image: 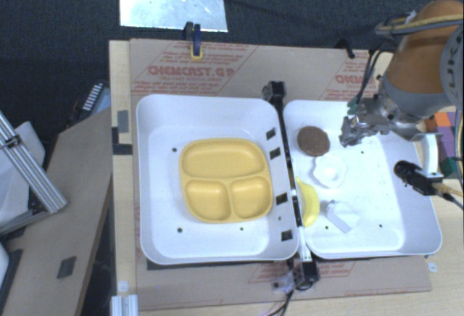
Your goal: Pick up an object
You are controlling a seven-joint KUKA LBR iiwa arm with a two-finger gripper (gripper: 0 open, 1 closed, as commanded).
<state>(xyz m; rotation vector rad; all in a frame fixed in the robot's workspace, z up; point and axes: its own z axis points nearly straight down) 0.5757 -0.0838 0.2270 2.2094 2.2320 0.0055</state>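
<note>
In the right bin (406,231) lie a round brown disc (313,140), a white lumpy object (329,172), a yellow banana-shaped piece (308,204) against the left wall, and a small white-grey block (341,217). My gripper (351,131) hangs over the bin's upper middle, just right of the brown disc and above the white lump. I see nothing held between its fingers, and the view is too small to show their spacing. The left bin (156,119) holds a yellow divided plate (221,179) with three compartments.
A black cylindrical fixture (415,177) juts in over the right bin's right edge. A black divider strip (283,162) runs between the bins. Both bins rest on a cardboard sheet (217,64), with a yellow clamp (196,46) at its back edge.
</note>
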